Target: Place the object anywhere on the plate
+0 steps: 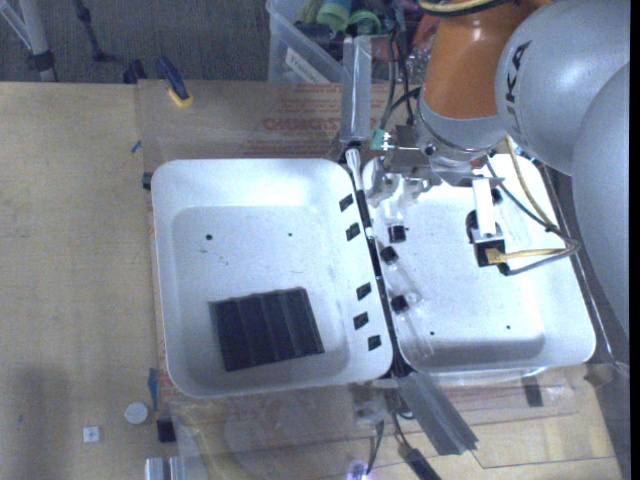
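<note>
My arm [540, 78] reaches in from three o'clock, and my gripper [392, 190] hangs over the right bin [500, 308] at its eleven o'clock corner, beside the divider; whether it is open or closed I cannot tell. The dark ridged plate [266, 328] lies flat in the left bin [250, 208], toward six o'clock, well apart from me. I cannot make out the object. A tub [310, 28] of clutter stands at twelve o'clock on the desk [70, 268].

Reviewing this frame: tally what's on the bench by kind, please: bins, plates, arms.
White bins: 2, left and right
Dark ridged plate: 1, lying in the left bin
Robot arm: 1, above the right bin
Total: 4
</note>
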`<action>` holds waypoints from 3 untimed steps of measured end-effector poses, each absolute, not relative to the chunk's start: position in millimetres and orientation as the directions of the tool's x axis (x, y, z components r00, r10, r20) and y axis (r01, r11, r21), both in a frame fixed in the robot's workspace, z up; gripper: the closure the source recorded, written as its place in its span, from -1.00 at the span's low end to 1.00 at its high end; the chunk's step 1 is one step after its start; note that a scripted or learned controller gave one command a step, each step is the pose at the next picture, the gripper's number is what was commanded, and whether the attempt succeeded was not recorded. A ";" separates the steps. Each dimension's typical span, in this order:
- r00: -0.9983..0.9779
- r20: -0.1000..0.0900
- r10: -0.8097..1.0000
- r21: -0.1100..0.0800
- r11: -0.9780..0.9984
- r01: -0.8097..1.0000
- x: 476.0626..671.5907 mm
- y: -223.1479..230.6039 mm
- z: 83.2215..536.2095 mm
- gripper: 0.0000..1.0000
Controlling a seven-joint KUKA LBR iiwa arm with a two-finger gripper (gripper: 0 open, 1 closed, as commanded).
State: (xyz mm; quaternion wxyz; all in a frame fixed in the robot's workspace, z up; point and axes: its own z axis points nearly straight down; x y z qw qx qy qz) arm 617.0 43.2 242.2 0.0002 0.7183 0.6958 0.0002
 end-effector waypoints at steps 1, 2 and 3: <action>-0.218 -0.002 0.976 0.004 0.218 0.976 563.3 -19.7 359.2 1.00; -0.381 -0.003 0.924 0.004 0.381 0.924 601.7 -55.0 435.9 1.00; -0.419 0.001 0.908 -0.002 0.419 0.908 630.0 45.3 375.6 1.00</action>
